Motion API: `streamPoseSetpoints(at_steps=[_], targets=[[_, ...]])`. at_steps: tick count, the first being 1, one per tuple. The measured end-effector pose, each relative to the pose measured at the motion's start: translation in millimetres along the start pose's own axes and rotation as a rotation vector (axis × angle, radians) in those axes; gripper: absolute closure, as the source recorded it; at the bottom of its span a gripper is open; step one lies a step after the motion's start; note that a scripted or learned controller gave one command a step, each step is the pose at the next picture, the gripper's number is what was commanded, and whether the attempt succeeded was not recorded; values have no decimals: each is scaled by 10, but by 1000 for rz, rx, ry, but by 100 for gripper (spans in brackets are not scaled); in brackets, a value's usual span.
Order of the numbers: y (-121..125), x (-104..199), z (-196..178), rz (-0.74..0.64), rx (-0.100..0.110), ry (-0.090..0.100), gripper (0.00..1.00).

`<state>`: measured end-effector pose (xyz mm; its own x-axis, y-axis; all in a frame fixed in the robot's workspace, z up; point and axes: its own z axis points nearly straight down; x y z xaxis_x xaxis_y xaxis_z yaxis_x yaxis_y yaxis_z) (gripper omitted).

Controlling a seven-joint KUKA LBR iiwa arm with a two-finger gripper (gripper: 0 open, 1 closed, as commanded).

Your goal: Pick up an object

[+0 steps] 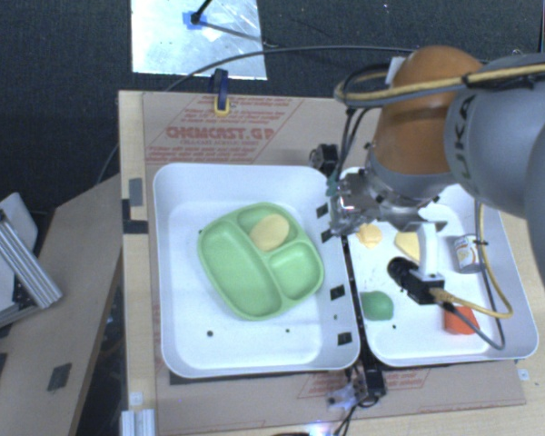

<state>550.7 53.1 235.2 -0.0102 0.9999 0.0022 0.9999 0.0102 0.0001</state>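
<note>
My gripper (pixel 340 211) hangs low over the divider between the two bins, near the back of the right bin (pixel 518 334). A small yellow piece (pixel 370 235) lies just to its right, close to the gripper. Farther right a second yellow piece (pixel 406 242) is partly hidden behind the arm's bracket. A green ball (pixel 377 305) rests near the right bin's front left. An orange object (pixel 459 320) sits toward the front right, and a small silver can (pixel 464 253) lies behind it.
The left bin (pixel 186 334) holds a green divided plate (pixel 245 275) with a yellow lump (pixel 271 232) in its back compartment. Black clips line the divider between the bins. The large grey and orange arm covers the back of the right bin.
</note>
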Motion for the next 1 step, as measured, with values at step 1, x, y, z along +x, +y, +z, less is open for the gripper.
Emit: streamPoseSetpoints(at_steps=[1], targets=[[-219, 514, 144, 0, 2, 0, 100]])
